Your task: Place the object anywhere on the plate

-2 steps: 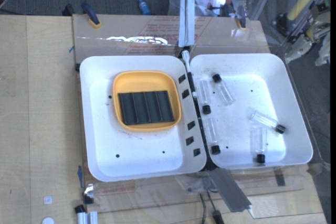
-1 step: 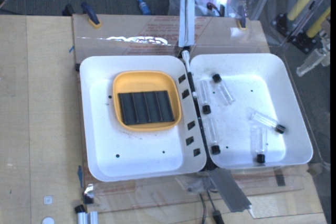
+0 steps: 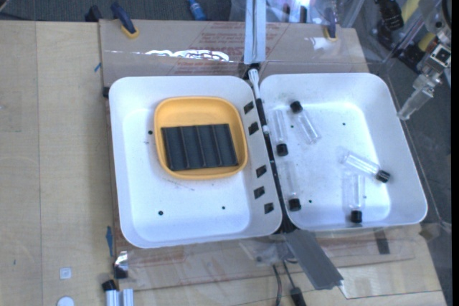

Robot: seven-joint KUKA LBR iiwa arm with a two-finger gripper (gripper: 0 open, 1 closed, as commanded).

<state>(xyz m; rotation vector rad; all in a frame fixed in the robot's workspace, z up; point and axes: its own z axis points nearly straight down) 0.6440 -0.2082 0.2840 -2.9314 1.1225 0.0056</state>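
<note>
Beyond our wooden bench point(image 3: 43, 154) sit cluttered crates. We judge the pick not yet begun, so we should choose one clear vial point(image 3: 364, 166) lying apart from its neighbours in the right bin point(image 3: 401, 154), grip it across its width, then lower it onto the yellow plate point(image 3: 201, 110). That plate sits in the left bin point(image 3: 136, 175) and carries a dark ribbed insert point(image 3: 199, 146). The gripper point(image 3: 414, 101) hovers beyond the right bin's far corner; whether its jaws are spread or pressed together we cannot tell.

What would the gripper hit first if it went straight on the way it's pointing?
Probably the right bin, at its right rim. The gripper hangs just outside that edge, slanting down and left. Depth is unclear: if it is higher up, it might clear the rim and reach the clear capped tube.
</note>
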